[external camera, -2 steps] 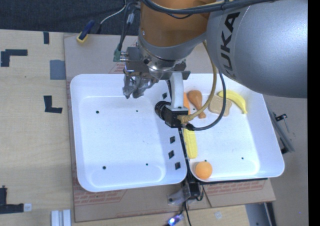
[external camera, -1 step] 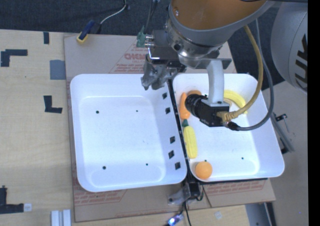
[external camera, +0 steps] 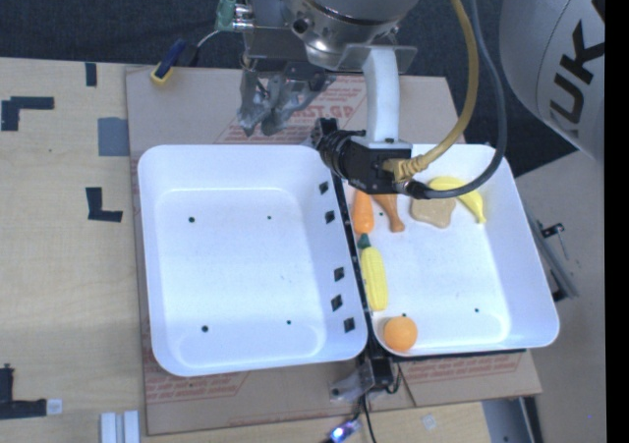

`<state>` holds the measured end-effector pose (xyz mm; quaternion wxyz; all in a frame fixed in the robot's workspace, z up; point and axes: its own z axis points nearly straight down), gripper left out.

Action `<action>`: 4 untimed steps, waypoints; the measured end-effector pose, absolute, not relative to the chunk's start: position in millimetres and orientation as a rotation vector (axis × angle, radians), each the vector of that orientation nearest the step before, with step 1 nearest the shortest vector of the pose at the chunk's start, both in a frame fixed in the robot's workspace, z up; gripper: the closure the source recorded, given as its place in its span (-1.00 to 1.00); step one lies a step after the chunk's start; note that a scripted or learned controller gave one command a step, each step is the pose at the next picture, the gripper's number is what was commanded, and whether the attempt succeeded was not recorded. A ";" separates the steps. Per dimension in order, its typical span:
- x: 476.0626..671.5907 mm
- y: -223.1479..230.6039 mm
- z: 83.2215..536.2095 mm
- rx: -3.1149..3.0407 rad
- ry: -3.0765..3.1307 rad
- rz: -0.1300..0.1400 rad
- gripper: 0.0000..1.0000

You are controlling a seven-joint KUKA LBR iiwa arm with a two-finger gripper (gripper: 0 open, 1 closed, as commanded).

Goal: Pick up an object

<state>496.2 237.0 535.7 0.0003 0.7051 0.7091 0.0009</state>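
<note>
My gripper point(external camera: 270, 107) hangs over the cardboard just beyond the far rim of the left bin point(external camera: 157, 235), and nothing shows in it. The objects lie in the right bin point(external camera: 511, 274). An orange carrot point(external camera: 362, 213) and a yellow corn cob point(external camera: 372, 276) lie along its left wall. An orange ball-shaped fruit point(external camera: 399, 334) rests at its near left corner. A yellow banana point(external camera: 464, 192), a tan bread-like piece point(external camera: 432, 212) and a small brown piece point(external camera: 393, 214) sit near its far wall.
The bins stand on a cardboard sheet point(external camera: 197, 107) on the wooden bench. A blue and yellow item point(external camera: 168, 61) lies at the sheet's far left corner. The arm's large grey body point(external camera: 565, 28) looms at the upper right.
</note>
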 end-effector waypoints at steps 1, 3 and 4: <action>483.6 233.4 429.2 2.224 2.226 -0.028 1.00; 484.9 237.5 493.3 2.211 2.228 0.014 1.00; 485.5 184.3 535.4 2.224 2.217 -0.002 1.00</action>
